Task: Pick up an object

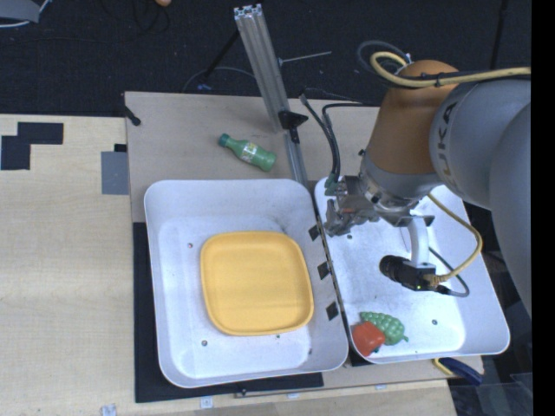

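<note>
Counting two white bins side by side, one object in each plus a gripper; nearest the camera, in the right bin (486,319), one small toy (375,332) is lying at the front-left corner, red part touching green bumpy part, sitting just beside the bin's front rim; that is the likely pick target and nothing is covering it; one black cylindrical part (408,272) with a yellow cable (464,250) looping off it is hanging over the middle of the same bin, above and apart from the toy.

Left bin (165,232) is carrying one yellow square plate (257,282), lying flat and roughly centred, well apart from the toy; several small black clips (324,269) are sitting along the seam where the two bins meet.

Gripper (345,215) is hovering over the right bin's back-left area, right next to the seam, well apart from the toy; finger state is lost in the dark clutter under the wrist, so I cannot tell whether it is open or closed; nothing is visibly sitting between the fingers; grey arm (486,146) with orange band is coming in from the right and covering the bin's back-right corner.

Farther back, one green bottle (248,151) is lying on its side on the bench (173,137), outside both bins; one aluminium strut (269,68) is slanting up behind the bins.
</note>
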